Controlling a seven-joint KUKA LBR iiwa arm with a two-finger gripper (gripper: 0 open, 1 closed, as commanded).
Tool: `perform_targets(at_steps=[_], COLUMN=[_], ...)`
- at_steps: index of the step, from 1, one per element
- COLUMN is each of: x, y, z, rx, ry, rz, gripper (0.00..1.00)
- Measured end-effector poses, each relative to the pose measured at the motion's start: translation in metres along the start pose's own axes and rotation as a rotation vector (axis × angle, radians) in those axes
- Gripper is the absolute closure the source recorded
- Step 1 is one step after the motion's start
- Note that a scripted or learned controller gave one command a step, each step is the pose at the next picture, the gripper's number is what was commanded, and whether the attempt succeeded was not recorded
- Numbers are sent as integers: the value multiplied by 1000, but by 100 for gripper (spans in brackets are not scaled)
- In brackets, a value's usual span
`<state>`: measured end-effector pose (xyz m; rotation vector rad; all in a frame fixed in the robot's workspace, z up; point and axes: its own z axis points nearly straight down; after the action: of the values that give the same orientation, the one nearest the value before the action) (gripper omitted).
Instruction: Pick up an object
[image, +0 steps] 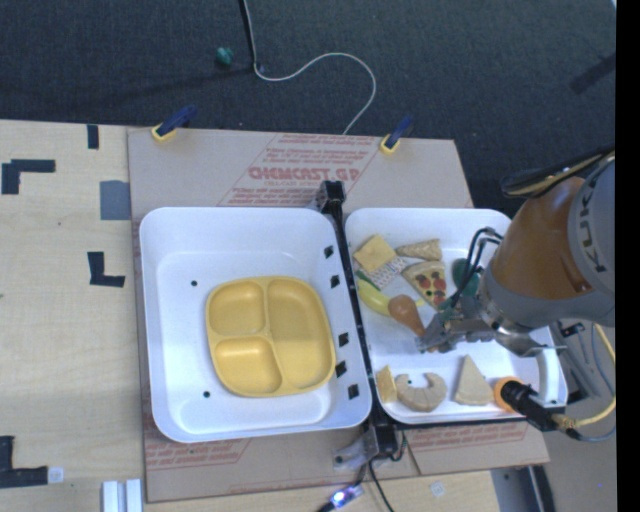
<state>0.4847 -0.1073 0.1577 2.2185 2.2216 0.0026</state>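
**Bench, two bins, one arm.**

1. Left bin (152, 250): white and shallow. It holds one yellow plate (270, 335) with three compartments, lying flat near the middle, nothing on it.
2. Right bin (430, 214): white and shallow, edge to edge with the left bin. It holds toy food in two groups.
   - Far group, near the shared edge:
     - yellow square (373, 253);
     - tan wedge (420, 249) just beside the square;
     - pizza slice (430, 283) nearer the camera than the wedge;
     - banana (372, 298) along the shared edge;
     - drumstick (403, 310), brown, lying on its side, just beside the banana.
   - Near group, along the near wall:
     - small yellow wedge (385, 383) in the corner;
     - curved tan piece (420, 390) touching or almost touching it;
     - pale wedge (470, 382) beside the curved piece.
3. Arm (545, 265): grey with an orange band, reaching in from the right over the right bin.
4. Gripper (435, 338): low in the right bin, between the two groups and just beside the thin end of the drumstick.
   - Whether it touches the drumstick cannot be told.
   - Whether it is open or closed cannot be told.
   - Nothing is seen held in it.
5. Cardboard sheet (300, 170): red print, lying under both bins. Two blue-and-yellow clamps (172, 122) sit at its far corners.
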Motion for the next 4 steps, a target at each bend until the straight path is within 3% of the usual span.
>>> perform_targets(at_steps=[1,2,4], x=[-2,-1,100], y=[8,8,54], z=[-45,-67,-51], rx=[0,3,4], ry=[0,0,2], rz=[0,0,-6], gripper=[100,100,100])
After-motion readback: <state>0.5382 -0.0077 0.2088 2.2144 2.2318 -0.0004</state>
